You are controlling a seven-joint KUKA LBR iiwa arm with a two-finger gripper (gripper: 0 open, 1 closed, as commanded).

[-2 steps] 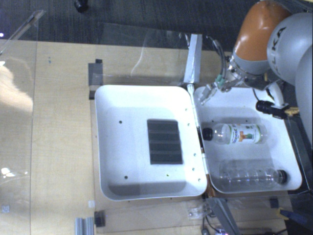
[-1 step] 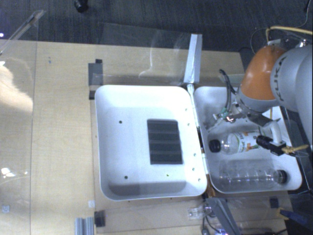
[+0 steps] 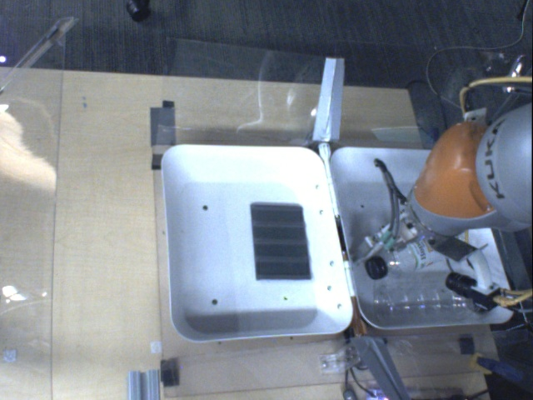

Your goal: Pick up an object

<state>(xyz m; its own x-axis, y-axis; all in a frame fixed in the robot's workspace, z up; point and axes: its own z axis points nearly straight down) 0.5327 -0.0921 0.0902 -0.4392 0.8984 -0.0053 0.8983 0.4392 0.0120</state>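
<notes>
1. Arm (image 3: 466, 173) hangs over the right bin (image 3: 358, 190).
2. Hand (image 3: 398, 244) sits low inside that bin; can't tell its grip.
3. Black pad (image 3: 281, 241) lies mid left bin (image 3: 191, 190), apart.

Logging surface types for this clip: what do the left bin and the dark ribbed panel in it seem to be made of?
Left bin: likely moulded white plastic, judging by its rounded corners and soft sheen. Dark ribbed panel: matte black, perhaps rubber or plastic; it shows parallel ridges and no glare.
</notes>
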